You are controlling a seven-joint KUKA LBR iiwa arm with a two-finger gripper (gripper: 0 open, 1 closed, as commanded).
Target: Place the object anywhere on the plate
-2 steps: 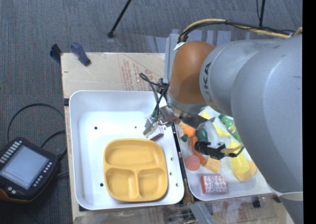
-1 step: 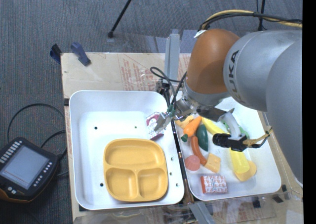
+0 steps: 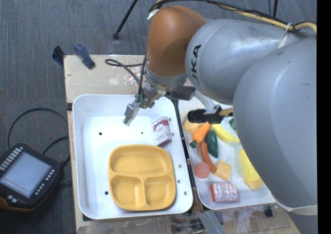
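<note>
My pincer (image 3: pixel 130 113) hangs over the far part of the left bin (image 3: pixel 83 124), tilted down and to the left. I cannot tell how it is set, and I see nothing in it. The carton (image 3: pixel 162 130), red and white, stands just beside the plate's far right corner, near the bin's right wall and a little to the right of my pincer. The yellow plate (image 3: pixel 142 176), with three compartments, lies bare in the near half of that bin. My bulky grey arm covers much of the right bin (image 3: pixel 232 204). There I see a carrot (image 3: pixel 208 156), a banana (image 3: pixel 225 133), a green vegetable (image 3: pixel 212 143), a cheese wedge (image 3: pixel 223 169), a pink slice (image 3: pixel 201 170) and a red box (image 3: pixel 224 192).
</note>
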